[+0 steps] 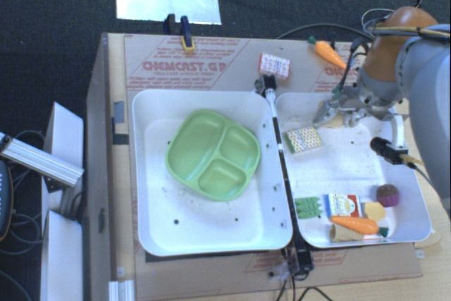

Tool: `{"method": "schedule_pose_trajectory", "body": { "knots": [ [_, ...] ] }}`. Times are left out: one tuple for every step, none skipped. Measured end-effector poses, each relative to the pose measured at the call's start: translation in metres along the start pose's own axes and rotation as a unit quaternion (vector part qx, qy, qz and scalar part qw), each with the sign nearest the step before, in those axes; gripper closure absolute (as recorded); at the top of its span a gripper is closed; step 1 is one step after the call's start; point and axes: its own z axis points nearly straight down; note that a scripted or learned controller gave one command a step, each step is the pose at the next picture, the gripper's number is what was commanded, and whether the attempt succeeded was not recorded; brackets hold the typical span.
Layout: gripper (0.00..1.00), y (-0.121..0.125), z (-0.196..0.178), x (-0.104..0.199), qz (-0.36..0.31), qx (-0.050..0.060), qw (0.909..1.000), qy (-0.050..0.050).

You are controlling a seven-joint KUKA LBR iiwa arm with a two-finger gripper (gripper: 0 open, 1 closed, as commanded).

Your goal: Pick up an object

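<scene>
The patterned packet looks light and flat; best pinched across its short edges. The gripper hovers near it, and whether it is open I cannot tell.

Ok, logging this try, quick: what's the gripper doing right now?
Gripper: low over the back of the right bin; open or shut cannot be told.

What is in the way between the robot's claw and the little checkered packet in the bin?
Nothing visible. The gripper sits near the top of the right white bin, and the small flat checkered packet lies just below-left of it on bare bin floor. The other toys cluster at the bin's bottom edge, away from that path.
</scene>
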Motion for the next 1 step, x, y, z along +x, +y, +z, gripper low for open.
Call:
{"method": "schedule_pose_trajectory", "body": {
  "knots": [
    [1.00, 0.0001, -0.0105, 0.0000, -0.003, 0.001, 1.0000, -0.001]
  ]
}}
